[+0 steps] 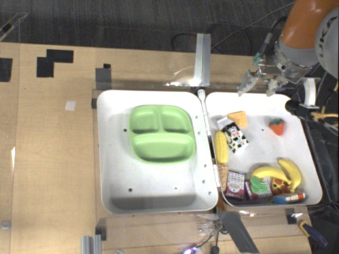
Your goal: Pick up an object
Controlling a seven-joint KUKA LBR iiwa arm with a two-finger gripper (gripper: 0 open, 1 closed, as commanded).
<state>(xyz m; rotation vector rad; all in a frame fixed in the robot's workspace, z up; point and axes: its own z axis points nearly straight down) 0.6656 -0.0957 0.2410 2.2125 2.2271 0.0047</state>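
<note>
Along the near wall of the right bin (312,157) sits a row of small items: a dark purple packet (235,186) with printing too small to read, a green-and-white wrapper (259,184), a red-and-blue marker (289,198), and two yellow bananas (280,173) curving over them. Farther back in this same shallow white bin, a yellow ear of corn (221,146) lies lengthwise just beside the left wall. Next to it is a small white carton with black spots (234,136), its markings illegible, and touching that carton's far side is an orange wedge (238,118). A red strawberry (277,126) rests alone toward the right side, well apart from the others.

Beside it, the left bin (114,142) holds a light green divided plate (161,132), two small sections at the back and one wide section at the front.

At the far edge of the right bin hangs the gripper (259,85), beneath the grey arm with its orange band (307,9). Its two fingers are spread apart with nothing between them.
</note>
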